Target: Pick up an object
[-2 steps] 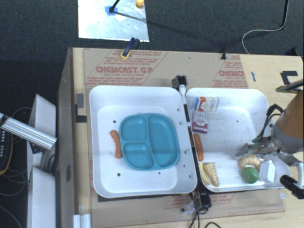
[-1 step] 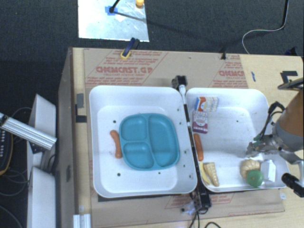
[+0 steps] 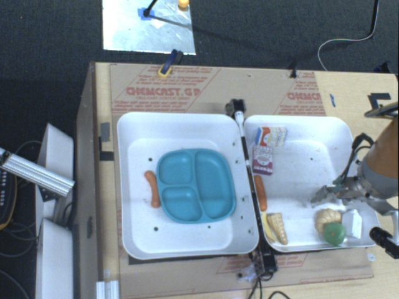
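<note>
My gripper [image 3: 325, 195] hangs low over the right side of the right bin [image 3: 312, 122], coming in from the arm [image 3: 379, 170] at the right edge. Just below it lie a beige lump [image 3: 327, 217], a green ball [image 3: 335, 233] and a small white block [image 3: 353, 223], crowded into the near right corner. The gripper sits slightly above and left of the beige lump, and I see nothing held in it. At the bin's near left lies a pale yellow wedge [image 3: 277, 227]. An orange sausage [image 3: 260, 192] lies along the left wall.
A maroon box [image 3: 263, 161] and a white carton [image 3: 271, 136] sit at the right bin's far left. The left bin [image 3: 128, 167] holds a blue divided plate [image 3: 195, 184] and another orange sausage [image 3: 153, 189]. A black divider bar [image 3: 246, 161] runs between the bins.
</note>
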Robot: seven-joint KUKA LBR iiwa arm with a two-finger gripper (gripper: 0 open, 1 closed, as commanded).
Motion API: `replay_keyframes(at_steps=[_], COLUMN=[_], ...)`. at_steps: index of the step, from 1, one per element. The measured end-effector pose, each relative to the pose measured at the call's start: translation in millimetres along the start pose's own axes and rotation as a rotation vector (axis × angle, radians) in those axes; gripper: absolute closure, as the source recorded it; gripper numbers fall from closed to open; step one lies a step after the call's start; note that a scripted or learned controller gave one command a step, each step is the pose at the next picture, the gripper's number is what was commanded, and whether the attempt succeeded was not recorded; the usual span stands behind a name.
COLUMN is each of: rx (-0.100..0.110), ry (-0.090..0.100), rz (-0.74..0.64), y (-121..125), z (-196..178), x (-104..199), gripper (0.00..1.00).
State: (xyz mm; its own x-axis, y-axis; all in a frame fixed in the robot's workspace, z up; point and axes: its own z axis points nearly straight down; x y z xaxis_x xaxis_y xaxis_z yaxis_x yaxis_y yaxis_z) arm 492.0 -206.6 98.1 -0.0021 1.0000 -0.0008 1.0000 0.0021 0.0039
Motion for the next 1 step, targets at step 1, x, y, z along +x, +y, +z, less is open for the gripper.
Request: replay_keyframes(at_steps=[1], rx=[0.001], ry=[0.001], rz=[-0.002], y=[64.7], z=[-34.1], x=[50.9], gripper=[0.0])
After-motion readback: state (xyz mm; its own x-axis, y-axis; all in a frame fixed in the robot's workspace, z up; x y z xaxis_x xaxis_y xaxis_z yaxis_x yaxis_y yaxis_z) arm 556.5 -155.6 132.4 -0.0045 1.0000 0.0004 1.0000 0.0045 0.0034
